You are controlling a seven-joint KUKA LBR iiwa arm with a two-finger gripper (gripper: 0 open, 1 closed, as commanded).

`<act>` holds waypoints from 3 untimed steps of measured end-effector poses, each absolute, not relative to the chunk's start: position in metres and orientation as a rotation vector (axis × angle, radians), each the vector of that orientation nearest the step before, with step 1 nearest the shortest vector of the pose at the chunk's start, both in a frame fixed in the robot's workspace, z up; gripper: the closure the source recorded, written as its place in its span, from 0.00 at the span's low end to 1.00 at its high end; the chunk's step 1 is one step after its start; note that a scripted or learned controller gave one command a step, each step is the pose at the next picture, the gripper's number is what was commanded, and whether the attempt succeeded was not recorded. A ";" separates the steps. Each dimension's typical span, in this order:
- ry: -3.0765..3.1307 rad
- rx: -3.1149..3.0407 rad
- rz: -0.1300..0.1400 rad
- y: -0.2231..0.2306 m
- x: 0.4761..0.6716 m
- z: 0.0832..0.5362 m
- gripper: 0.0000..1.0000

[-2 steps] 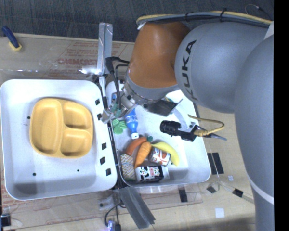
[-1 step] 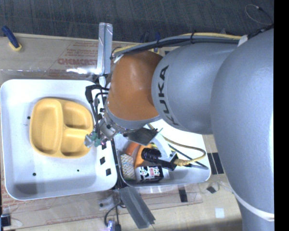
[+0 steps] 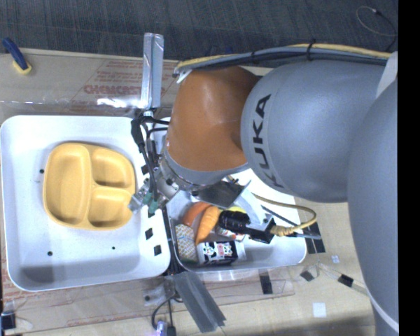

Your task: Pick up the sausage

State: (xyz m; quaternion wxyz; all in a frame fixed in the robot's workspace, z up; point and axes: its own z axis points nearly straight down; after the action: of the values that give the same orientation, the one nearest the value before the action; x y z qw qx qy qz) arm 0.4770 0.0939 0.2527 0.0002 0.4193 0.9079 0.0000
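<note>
My gripper point(image 3: 144, 200) hangs low over the right edge of the left bin point(image 3: 70, 268), just beside the rim of a yellow divided plate point(image 3: 89, 185). Nothing can be seen held in it. An orange-brown rounded piece point(image 3: 206, 220), which may be the sausage, lies in the right bin point(image 3: 280, 257) near its left wall. It is to the right of the gripper and partly under the wrist. The arm's big grey and orange body hides most of the right bin.
A black-and-white carton point(image 3: 218, 252) and a tan waffle-patterned item point(image 3: 185, 241) lie at the front of the right bin. A metal bar point(image 3: 152, 72) stands behind the bins. The wall between the bins runs right under the gripper.
</note>
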 end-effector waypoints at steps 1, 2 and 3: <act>2.833 1.361 -0.002 0.145 0.476 0.240 1.00; 2.865 1.306 0.000 0.131 0.475 0.111 1.00; 2.955 1.063 0.010 0.208 0.537 0.094 1.00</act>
State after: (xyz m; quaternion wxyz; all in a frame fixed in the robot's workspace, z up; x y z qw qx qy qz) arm 0.5366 0.2082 0.0943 0.0005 0.3386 0.9409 0.0030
